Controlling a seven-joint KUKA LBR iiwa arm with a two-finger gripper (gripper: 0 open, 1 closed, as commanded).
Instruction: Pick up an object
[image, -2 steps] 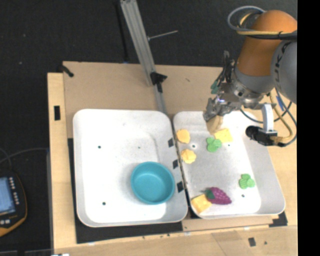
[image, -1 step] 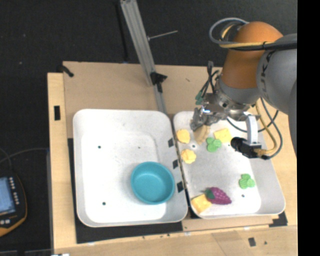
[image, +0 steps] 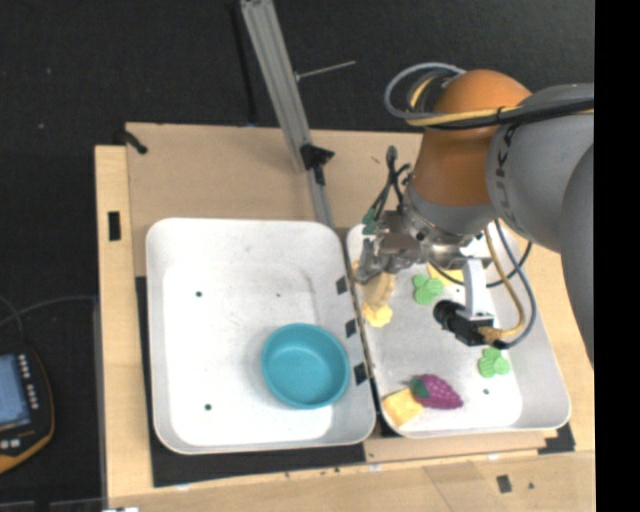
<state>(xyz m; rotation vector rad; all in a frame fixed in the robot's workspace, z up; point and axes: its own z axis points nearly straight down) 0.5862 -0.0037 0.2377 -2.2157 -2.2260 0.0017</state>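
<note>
A pale yellow piece (image: 378, 300) sits by the right bin's (image: 535, 400) left wall. Purple grapes (image: 437, 391) lie touching a yellow wedge (image: 402, 406) near its front.

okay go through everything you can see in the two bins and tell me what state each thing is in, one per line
blue bowl: upright, in the left bin.
purple grapes: lying in the right bin, touching a yellow piece.
pale yellow item: right below the gripper; hold unclear.
green pieces: lying loose, apart.

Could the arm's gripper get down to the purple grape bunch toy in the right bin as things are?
Probably yes. The purple grape bunch toy lies uncovered near the right bin's front, touching only a yellow piece; the gripper is above the same bin.
</note>
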